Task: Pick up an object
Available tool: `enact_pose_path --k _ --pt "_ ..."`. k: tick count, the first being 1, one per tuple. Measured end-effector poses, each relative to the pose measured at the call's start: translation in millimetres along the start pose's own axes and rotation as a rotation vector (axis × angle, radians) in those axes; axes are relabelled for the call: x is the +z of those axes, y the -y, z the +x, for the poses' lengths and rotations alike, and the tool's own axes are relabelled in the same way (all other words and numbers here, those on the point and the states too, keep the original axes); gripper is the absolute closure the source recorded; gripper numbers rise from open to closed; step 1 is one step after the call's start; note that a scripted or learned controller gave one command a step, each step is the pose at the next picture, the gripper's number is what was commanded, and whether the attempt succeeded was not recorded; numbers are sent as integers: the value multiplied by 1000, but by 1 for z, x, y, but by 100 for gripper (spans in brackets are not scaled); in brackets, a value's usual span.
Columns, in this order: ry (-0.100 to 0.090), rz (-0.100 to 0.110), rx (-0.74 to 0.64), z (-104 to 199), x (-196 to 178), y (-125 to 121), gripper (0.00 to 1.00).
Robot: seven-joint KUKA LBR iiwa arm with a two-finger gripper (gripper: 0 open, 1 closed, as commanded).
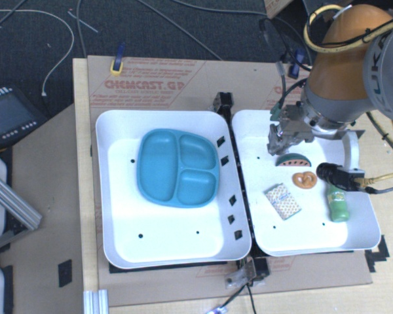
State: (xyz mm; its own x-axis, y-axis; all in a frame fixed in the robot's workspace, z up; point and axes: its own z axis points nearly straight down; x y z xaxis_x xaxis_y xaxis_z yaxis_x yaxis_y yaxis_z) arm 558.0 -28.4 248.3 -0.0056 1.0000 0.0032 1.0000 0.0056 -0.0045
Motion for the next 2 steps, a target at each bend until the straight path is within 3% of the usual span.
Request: enact_pose_path --k 2 --pt "1 -1 0 99 19 -4 100"
